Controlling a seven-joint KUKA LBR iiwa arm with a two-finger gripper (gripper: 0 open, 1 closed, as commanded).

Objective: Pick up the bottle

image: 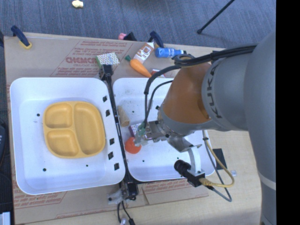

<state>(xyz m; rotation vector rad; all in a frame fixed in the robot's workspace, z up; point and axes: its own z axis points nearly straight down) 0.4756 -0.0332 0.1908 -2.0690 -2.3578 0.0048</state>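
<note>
Left bin (18, 125) – a yellow divided plate (74, 128) fills its middle, leaving bare floor along every wall. Right bin (154, 172): a small tan bottle (124, 117), as far as can be told, lies near the shared divider, just left of and above the gripper (139, 134). The gripper hangs low over an orange-red object (132, 147) – open or closed cannot be told – with the arm (197, 97) covering the bin's right half.

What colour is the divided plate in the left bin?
Yellow; the divided plate shows plainly in the camera view.
</note>
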